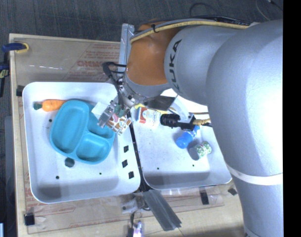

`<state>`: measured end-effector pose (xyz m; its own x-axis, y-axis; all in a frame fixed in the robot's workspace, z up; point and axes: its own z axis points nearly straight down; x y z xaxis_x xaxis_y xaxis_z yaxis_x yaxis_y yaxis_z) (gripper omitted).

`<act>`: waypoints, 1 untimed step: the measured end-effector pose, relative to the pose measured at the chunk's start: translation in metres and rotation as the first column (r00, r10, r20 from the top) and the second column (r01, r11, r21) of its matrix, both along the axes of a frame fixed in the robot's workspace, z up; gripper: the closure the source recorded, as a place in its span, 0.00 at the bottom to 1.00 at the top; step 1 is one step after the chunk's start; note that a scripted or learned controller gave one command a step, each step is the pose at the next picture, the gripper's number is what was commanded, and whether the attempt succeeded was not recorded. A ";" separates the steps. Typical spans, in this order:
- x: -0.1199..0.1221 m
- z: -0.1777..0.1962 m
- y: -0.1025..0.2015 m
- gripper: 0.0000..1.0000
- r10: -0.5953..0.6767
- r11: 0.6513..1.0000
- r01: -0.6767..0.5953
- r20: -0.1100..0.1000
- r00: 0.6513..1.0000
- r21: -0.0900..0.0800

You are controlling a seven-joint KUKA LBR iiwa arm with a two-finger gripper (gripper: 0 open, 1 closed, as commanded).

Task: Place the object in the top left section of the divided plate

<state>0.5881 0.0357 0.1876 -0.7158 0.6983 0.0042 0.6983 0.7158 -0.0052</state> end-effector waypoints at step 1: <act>0.000 0.000 0.000 0.00 0.000 1.000 0.000 0.000 1.000 0.000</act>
